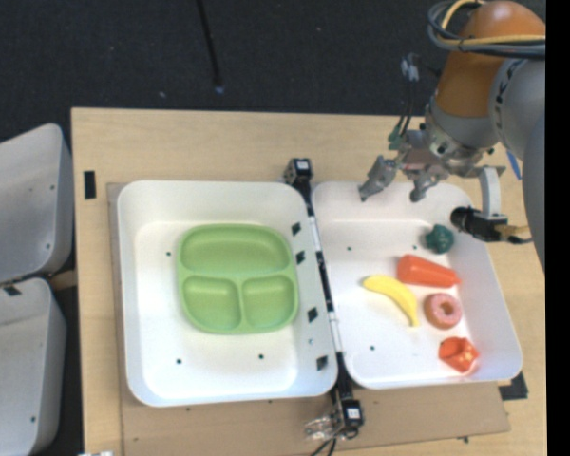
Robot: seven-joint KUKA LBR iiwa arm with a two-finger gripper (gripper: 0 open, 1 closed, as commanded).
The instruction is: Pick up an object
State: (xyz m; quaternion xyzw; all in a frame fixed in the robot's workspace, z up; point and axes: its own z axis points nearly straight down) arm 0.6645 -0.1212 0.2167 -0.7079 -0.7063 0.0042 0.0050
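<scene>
Gripper: I see the gripper (396,187) over the far rim of the right bin (380,350), its two fingers spread apart with nothing between them.
Arm: the grey arm with its orange band (475,65) comes in from the upper right, above the bin's far right corner.
Banana: the yellow banana (393,295) lies near the middle of the right bin; its long axis runs diagonally, from the upper left end to the lower right end, curving slightly.
Carrot: an orange carrot-shaped piece (426,271) lies just beyond the banana, long axis close to left-right, narrow end toward the right.
Other pieces: a pink ring (444,310) sits just right of the banana's lower end; a red piece (459,353) lies near the bin's near right corner; a dark green piece (441,238) sits by the right wall.
Open room: I have bare white floor across the left half of the right bin, between the divider edge and the banana.
Left bin: the left bin (152,369) holds a green divided tray (237,277), with bare floor all around it.
</scene>
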